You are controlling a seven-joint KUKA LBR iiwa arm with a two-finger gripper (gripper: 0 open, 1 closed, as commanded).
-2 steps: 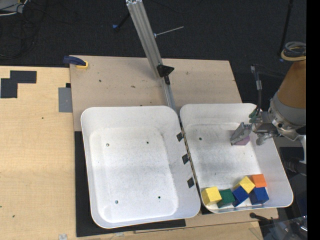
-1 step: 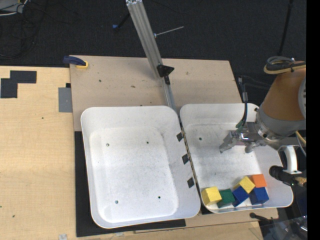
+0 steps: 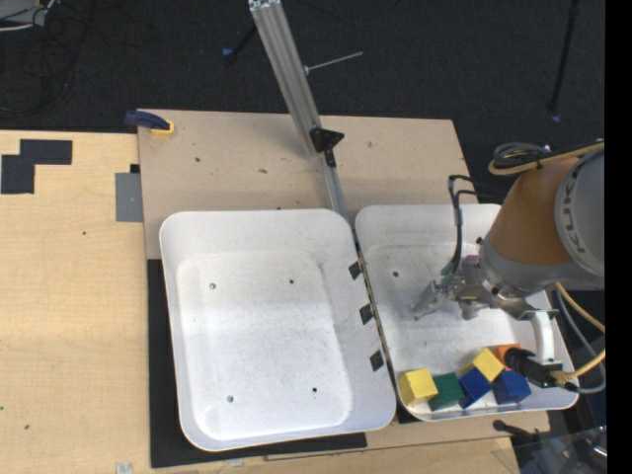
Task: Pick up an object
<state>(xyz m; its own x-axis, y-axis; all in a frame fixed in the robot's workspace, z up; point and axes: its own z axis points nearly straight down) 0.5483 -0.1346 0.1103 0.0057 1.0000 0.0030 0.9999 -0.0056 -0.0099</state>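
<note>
The gripper (image 3: 427,302) hangs over bare floor in the middle of the right bin (image 3: 395,227); whether it is apart or together cannot be told. The blocks (image 3: 464,383) lie clustered toward the bin's near-right corner, well apart from it.

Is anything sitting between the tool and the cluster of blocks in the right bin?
Nothing visible does. The tool hangs over bare floor of the right bin, and the yellow block, green block and blue blocks lie apart from it in the bin's near corner, with open white floor between.
</note>
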